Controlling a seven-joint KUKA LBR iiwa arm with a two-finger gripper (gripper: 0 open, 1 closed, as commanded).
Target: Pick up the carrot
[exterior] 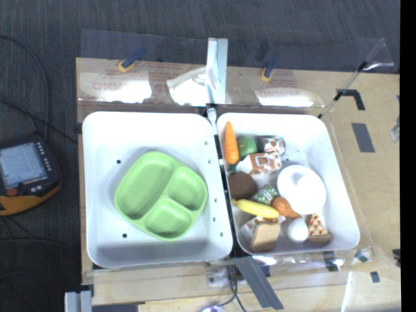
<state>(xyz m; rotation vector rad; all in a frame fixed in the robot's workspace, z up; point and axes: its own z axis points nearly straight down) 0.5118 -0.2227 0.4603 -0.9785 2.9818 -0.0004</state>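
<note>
Carrot [230, 143] among food in right bin [338, 168]; green tray [162, 194] left.

Pale grey sliver [394, 132] at 3 o'clock edge of view, past right bin [341, 207], over tan bench [377, 194]. Shape: short, narrow, slightly slanted. Colour: whitish grey, faint blue tint. Too small to tell whether it is part of arm. Markings, cables, screws on it: cannot tell at this size.
</note>
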